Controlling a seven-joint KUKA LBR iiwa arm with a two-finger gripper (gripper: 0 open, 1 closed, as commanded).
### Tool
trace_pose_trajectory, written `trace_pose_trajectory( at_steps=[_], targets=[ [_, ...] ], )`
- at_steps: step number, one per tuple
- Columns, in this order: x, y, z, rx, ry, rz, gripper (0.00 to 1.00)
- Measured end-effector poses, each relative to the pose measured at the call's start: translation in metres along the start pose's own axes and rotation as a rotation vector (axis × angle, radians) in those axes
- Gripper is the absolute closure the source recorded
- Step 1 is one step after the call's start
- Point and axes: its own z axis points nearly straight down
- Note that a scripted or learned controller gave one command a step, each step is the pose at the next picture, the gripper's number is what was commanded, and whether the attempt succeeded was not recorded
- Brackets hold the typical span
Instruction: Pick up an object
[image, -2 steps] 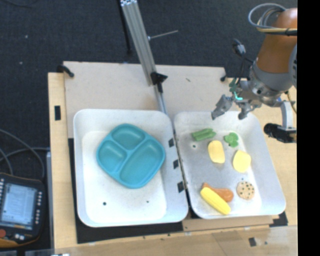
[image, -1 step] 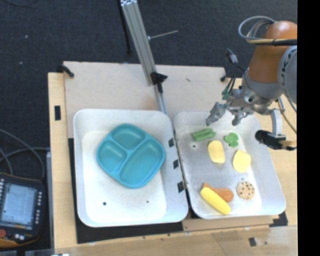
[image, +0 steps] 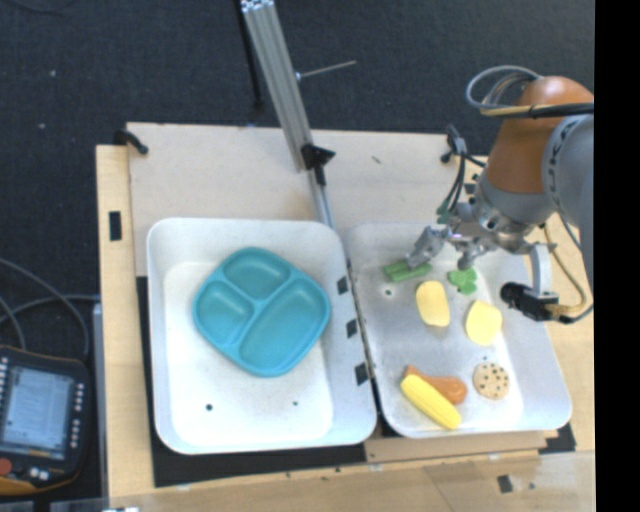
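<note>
Pincer (image: 447, 259) spread open over right bin (image: 385, 400), nothing held; no legible writing.

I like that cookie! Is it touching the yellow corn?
Apart. The camera view shows bare white bin floor between the cookie and the corn.

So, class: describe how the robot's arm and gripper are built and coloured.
The arm is grey with an orange band above the wrist. Grey and black cables loop around it. The gripper is a small grey metal assembly with two thin fingers.
</note>
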Motion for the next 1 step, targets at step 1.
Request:
trace_pose_trajectory(
  at_steps=[1],
  targets=[
    [-0.002,0.0033,0.0626,0.002,0.001,0.0,0.0]
  ],
)
